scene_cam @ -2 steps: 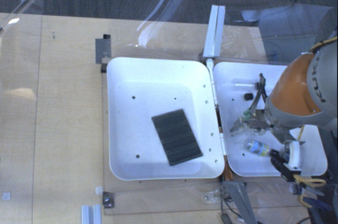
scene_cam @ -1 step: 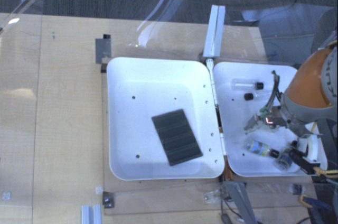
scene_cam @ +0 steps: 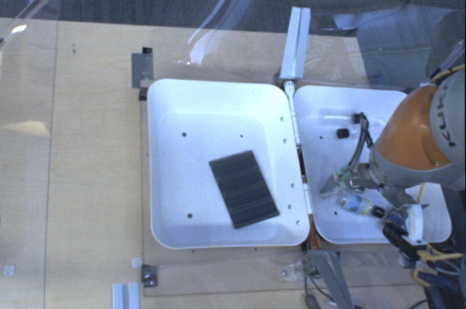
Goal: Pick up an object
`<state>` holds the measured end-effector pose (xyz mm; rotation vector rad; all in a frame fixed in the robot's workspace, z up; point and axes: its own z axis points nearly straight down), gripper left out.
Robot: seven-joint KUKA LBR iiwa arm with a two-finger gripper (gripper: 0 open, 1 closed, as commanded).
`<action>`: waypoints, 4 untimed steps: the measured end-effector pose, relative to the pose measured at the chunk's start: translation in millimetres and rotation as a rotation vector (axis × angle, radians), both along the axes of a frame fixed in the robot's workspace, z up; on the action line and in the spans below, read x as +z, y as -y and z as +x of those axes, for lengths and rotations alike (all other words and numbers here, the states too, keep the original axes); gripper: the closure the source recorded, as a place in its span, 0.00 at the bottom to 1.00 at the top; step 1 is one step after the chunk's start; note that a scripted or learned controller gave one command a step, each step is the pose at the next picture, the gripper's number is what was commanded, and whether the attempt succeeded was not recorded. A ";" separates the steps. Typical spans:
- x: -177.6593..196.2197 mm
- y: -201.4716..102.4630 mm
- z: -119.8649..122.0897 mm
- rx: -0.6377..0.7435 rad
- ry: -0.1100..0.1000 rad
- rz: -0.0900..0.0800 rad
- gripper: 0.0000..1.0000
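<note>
A dark ribbed rectangular pad (scene_cam: 244,189) is seen lying flat and skewed on the floor of the left bin (scene_cam: 167,118), toward its near right part, with nothing touching it. The gripper (scene_cam: 348,187) is lowered into the right bin (scene_cam: 320,111), well apart from the pad and across the rims where the two bins meet. Whether it is released or clenched cannot be told, since the parts at its tip are small and cluttered.

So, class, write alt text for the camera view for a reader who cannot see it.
A grey arm with an orange band reaches into the right shallow white bin, above small clear items. A dark ridged rectangular slab lies tilted in the left shallow white bin.
</note>
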<state>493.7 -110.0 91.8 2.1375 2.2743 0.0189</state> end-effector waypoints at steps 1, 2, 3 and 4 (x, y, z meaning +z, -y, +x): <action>12.4 -0.4 3.6 0.003 0.010 -0.002 1.00; 108.4 25.2 -4.9 0.020 -0.015 0.003 1.00; 76.4 -8.6 -5.1 0.025 -0.019 0.004 1.00; 93.2 -49.0 47.6 0.082 -0.018 0.004 1.00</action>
